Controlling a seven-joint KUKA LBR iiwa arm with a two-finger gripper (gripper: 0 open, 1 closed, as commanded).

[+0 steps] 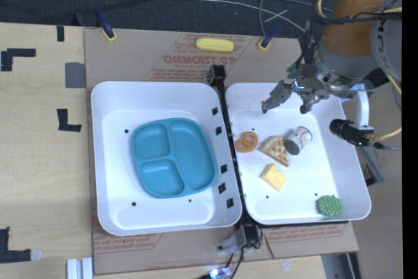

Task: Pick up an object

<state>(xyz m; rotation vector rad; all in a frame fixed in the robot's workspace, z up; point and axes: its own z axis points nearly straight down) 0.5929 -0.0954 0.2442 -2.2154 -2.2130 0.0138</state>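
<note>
1. The hand (290,100) hangs over the upper part of the right bin (356,170), right of centre in the frame. Its two fingers are spread apart, one reaching left and down, one shorter to the right, and nothing sits between them. So the step in hand looks like the approach to a grasp, with no object taken yet.

2. The objects to choose from lie in the right bin, below the hand: a pretzel (247,142) nearest the divider, a pizza slice (276,149) just beside it, a small can (300,139) touching or almost touching the slice on its right, a cheese wedge (273,176) lower down, and a broccoli (329,205) in the lower right corner.

3. The left bin (108,160) carries a blue tray (174,157); a banana (214,44) lies on the table at the top. Neither is close to the hand.

4. A good pick, in my judgement, is one that stands apart. The cheese wedge and the broccoli each have bare floor around them, so fingers can come down on both sides. The can and slice crowd each other and could be knocked.

5. Centre the open fingers over the chosen object before descending, and turn the wrist so they straddle its narrow side.

6. Go straight down until the tips are near the bin floor, then close and lift slowly.

7. The broccoli sits close to the bin wall, which may block one finger.
</note>
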